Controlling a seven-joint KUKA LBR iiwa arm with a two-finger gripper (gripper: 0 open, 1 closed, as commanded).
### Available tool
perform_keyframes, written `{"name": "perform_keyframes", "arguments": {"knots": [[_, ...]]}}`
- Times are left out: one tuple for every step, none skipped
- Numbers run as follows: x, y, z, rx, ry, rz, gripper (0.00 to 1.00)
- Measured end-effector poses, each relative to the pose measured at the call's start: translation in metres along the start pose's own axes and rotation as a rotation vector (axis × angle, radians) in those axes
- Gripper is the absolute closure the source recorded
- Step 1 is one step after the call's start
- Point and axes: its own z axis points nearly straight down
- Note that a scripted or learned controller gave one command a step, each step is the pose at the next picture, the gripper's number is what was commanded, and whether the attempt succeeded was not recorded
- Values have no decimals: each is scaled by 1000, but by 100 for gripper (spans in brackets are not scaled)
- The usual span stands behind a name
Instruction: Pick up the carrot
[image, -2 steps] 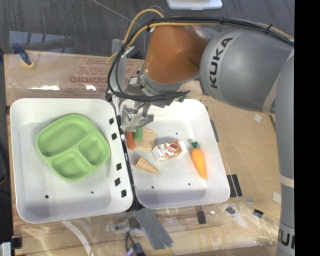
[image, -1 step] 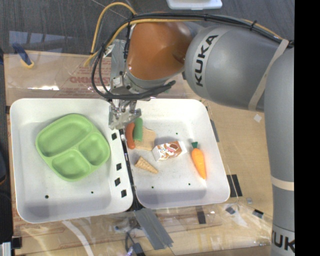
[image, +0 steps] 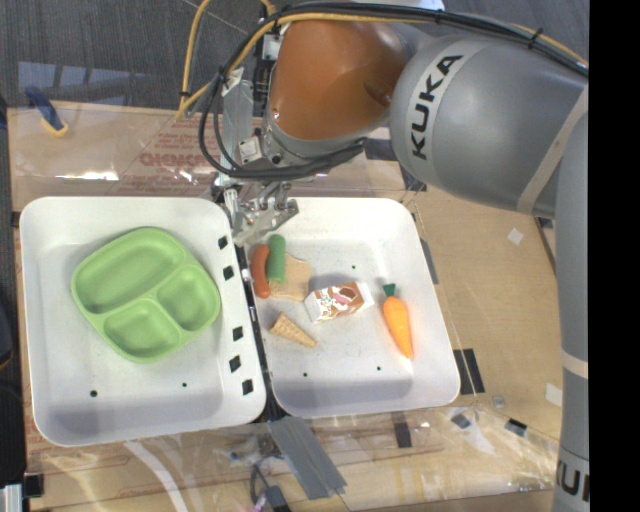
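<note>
The carrot (image: 398, 320), orange with a small green top, lies on the floor of the right bin (image: 345, 390), near its right side. My gripper (image: 256, 226) hangs over the bin's upper left corner, close to the divider between the two bins, far left of the carrot. Its metal fingers point down just above a hot dog and a green pickle-like piece. Nothing is seen between them.
In the right bin lie a hot dog (image: 260, 270), a green piece (image: 276, 256), a tan toast slice (image: 292, 282), an ice-cream cone (image: 292, 330) and a small printed carton (image: 336, 302). The left bin (image: 60, 400) holds a green divided plate (image: 146, 292).
</note>
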Motion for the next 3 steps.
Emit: {"name": "perform_keyframes", "arguments": {"knots": [[2,2,32,-8,1,-141,100],[1,2,21,-6,-1,-144,100],[-7,5,32,-6,-1,-556,100]]}}
